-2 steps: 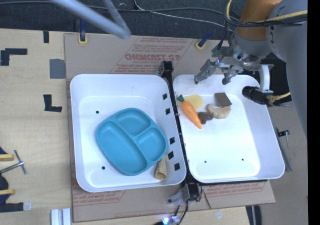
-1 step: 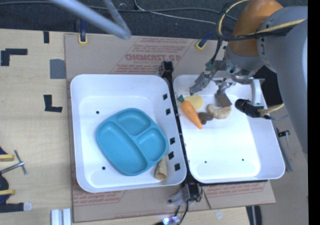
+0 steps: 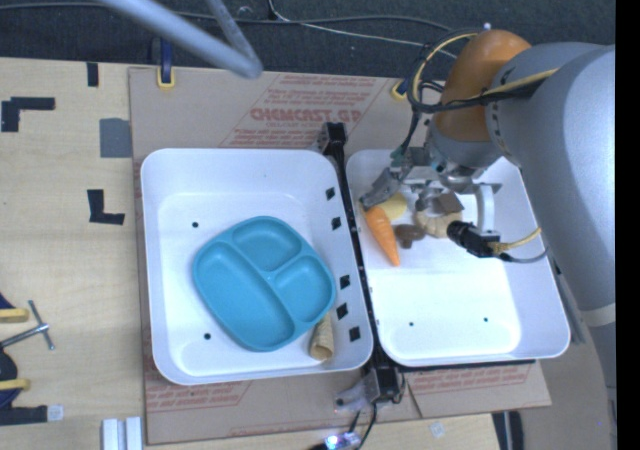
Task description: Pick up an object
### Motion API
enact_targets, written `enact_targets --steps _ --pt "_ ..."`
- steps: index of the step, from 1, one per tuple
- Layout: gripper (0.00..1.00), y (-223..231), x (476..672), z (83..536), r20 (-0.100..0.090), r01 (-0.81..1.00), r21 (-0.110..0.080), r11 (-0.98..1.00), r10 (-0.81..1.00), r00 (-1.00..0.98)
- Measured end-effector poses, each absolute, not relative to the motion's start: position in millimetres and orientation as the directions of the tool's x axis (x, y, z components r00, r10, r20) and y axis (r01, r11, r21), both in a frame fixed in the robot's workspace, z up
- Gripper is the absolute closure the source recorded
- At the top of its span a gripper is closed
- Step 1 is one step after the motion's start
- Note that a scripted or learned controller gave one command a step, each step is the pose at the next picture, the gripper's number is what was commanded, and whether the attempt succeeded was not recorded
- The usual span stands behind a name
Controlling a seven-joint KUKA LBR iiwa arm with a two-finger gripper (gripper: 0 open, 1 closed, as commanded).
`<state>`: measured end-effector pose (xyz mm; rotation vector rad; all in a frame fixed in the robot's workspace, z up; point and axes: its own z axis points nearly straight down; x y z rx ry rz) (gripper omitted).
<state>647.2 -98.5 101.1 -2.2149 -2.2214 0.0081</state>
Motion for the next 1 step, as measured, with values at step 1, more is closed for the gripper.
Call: enact_targets --steps 1 --pt "0.0 -97.3 647.2 83.8 -0.002 1.0 -0.001 0.003 1.0 -0.003"
